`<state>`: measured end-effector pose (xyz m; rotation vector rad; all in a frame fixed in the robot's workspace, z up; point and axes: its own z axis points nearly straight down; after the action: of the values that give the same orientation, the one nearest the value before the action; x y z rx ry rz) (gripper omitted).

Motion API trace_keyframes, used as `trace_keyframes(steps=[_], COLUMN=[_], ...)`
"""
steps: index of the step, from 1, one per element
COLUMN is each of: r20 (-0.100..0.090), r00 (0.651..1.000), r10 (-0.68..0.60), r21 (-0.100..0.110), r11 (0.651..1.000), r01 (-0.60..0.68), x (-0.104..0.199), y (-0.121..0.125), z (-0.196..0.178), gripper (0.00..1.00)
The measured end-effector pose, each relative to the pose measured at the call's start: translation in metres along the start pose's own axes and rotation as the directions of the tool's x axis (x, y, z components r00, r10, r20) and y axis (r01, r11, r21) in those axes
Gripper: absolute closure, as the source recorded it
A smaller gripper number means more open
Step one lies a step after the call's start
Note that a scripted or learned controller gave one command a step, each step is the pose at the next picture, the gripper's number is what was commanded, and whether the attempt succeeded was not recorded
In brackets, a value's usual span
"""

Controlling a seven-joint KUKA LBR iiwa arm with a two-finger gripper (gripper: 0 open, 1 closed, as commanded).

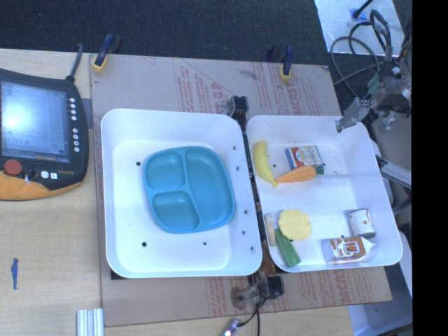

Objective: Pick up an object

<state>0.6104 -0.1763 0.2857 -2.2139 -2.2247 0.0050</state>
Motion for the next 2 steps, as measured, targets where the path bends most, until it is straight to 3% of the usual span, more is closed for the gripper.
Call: trace_keyframes(steps=[1, 2], r20=[0.0, 0.001], r00=[1.0, 1.0], r10=[-0.001, 0.0], r21=[0.003, 0.001], r11=[1.0, 1.0], r01=[0.001, 0.0], x=[0.034, 0.035], y=[0.014, -0.015], z=[0.124, 0.195], gripper=[0.0, 0.0])
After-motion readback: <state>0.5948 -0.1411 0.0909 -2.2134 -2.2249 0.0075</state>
